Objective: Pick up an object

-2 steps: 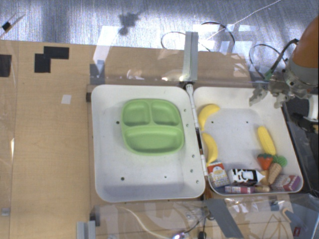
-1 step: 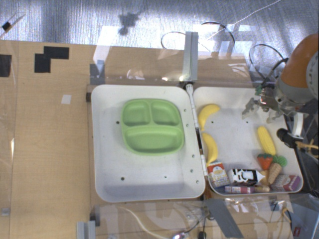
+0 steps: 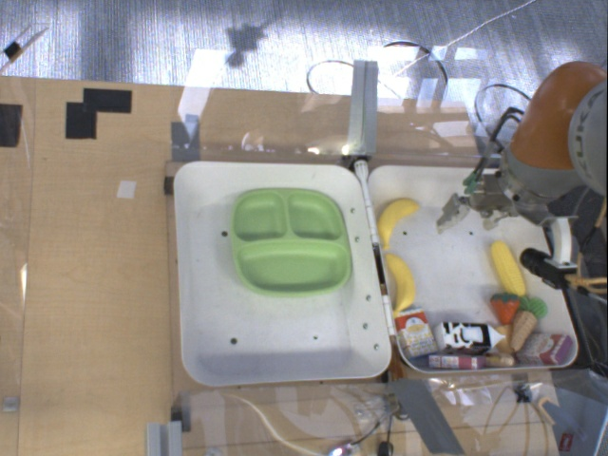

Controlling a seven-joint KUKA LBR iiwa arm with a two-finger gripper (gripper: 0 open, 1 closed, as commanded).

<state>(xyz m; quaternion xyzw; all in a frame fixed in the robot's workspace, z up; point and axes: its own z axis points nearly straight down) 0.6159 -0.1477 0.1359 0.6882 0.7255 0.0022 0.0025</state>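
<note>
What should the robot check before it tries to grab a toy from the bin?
1. Toys present in the right bin: ok, bananas, corn and more.
2. Gripper over that bin: ok, near its upper edge.
3. Nothing between its fingers: ok, they look open and bare.
4. Gripper above a toy: not ok, bare floor beneath.
5. Target lying apart: ok for the corn; lower toys crowd together.

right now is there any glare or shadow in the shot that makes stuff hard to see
Camera view: bright glare streaks the clear panel behind the bins; a soft shadow darkens the left bin's lower floor; the gripper looks slightly blurred; the green tray, bananas and corn read clearly.
</note>
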